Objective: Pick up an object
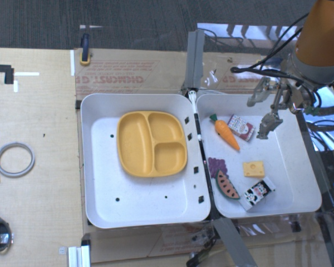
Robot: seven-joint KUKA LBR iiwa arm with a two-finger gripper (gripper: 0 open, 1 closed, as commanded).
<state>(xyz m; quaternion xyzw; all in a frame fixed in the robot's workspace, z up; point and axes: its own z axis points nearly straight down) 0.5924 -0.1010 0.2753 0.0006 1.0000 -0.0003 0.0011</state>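
**Risk: miss or nudge in crowded right bin**

Gripper [265, 114] hangs w/ fingers apart, nothing btwn them, over right bin [300, 166]. Nearest: red carton [240, 128] touching carrot [227, 135]. Descent off-centre prob shoves the carton vs. grabbing it; cheese [254, 169] sits apart, an easier target.

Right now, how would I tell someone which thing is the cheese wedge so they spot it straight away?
Look in the right-hand white bin, the one holding the small toys. Near its middle lies the cheese wedge, between the carrot and the black-and-white carton. It is the only pale yellow block, dotted with holes.
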